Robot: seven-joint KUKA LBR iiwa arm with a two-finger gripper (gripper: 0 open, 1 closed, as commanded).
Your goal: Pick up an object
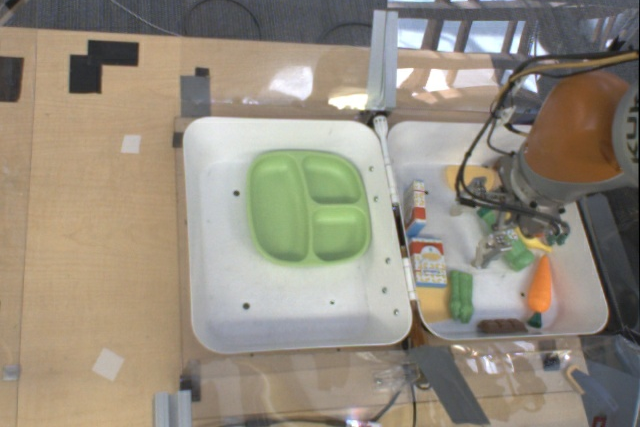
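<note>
grey and orange-banded, the arm (575, 130) bends down from the right into the right bin (598, 305), its jaws low beside a carrot (540, 285); their state is unclear.

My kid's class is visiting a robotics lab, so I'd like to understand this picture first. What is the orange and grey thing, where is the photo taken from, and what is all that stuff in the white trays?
The photo comes from one fixed camera above a wooden bench, looking down at a slant. The orange and grey thing is a robot arm reaching in from the right. Its gripper, the grasping part, hangs low over the right bin.

That bin holds small toys: a carrot, a green piece, a small carton, a taller little box and a dark bar. The left bin holds a green divided plate.

I cannot tell whether anything is held.
</note>
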